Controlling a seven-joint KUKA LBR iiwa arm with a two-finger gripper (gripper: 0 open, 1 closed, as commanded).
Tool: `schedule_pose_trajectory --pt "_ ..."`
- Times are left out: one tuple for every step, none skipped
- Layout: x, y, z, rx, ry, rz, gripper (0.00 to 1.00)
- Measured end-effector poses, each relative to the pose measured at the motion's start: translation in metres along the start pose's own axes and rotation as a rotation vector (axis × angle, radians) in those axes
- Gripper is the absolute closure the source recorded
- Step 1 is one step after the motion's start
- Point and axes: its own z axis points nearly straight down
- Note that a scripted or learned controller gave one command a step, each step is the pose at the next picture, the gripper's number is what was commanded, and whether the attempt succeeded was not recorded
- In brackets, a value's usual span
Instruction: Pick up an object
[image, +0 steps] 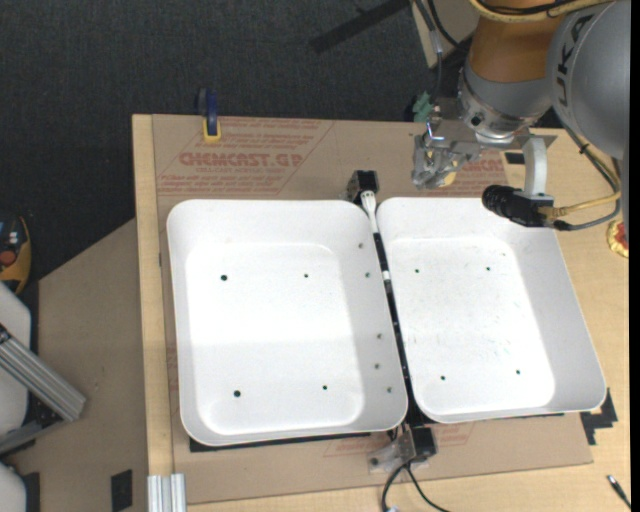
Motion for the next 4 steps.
schedule_pose_trajectory --pt "0.003 -0.03 -0.032 -0.008 0.0 0.003 1.0" --pt "-0.014 -0.051 -0.073 -0.015 -0.002 0.005 1.0" --pt "0.06 -0.042 0.005 0.0 0.001 -0.004 1.0" --pt "0.059 -0.069 -0.013 -0.007 0.0 0.002 1.0"
